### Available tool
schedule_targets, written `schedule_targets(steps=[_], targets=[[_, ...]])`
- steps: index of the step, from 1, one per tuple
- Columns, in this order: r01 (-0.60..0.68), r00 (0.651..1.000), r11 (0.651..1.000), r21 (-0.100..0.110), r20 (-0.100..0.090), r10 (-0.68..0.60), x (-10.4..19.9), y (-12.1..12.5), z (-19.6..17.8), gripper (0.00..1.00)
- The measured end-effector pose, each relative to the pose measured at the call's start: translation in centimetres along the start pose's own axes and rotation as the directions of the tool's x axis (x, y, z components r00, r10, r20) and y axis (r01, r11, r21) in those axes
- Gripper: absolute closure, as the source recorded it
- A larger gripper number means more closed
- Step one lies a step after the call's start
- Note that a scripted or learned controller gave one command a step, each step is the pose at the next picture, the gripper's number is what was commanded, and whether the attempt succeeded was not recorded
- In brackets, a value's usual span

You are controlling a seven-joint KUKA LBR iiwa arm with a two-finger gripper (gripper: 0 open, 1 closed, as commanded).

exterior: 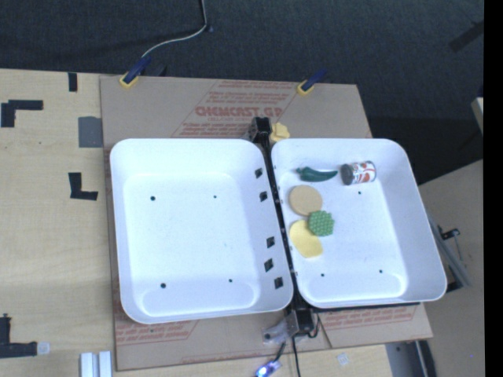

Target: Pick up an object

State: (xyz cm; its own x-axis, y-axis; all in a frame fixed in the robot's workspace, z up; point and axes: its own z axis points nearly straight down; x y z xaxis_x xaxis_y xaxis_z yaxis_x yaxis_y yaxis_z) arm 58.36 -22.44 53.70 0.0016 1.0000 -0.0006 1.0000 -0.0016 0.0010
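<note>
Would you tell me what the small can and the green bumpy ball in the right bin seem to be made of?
The small can looks like metal with a glossy printed red and white label, though it is too small to be sure. The green bumpy ball looks like matte rubber or soft plastic, judging by its studded surface.

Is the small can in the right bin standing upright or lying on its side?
On its side: the can shows its long side, dark end pointing left, near the right bin's far wall.

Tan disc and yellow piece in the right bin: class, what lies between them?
In the camera view, the green knobbly ball sits between the tan disc and the yellow piece, slightly to the right of both, touching or overlapping the yellow piece.
</note>
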Motion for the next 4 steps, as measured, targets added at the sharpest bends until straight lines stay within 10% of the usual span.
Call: schedule_targets(steps=[1,2,3,4], targets=[[0.000,1.000,1.000,0.006,-0.003,0.000,0.0,-6.1,4.3,1.00],[0.001,1.000,1.000,-0.002,0.001,-0.001,0.0,-10.1,0.0,1.00],[0.006,1.000,1.000,0.001,-0.001,-0.006,4.2,-9.9,0.2,1.00],[0.000,1.000,1.000,0.001,0.002,0.000,-0.1,-10.0,0.2,1.00]])
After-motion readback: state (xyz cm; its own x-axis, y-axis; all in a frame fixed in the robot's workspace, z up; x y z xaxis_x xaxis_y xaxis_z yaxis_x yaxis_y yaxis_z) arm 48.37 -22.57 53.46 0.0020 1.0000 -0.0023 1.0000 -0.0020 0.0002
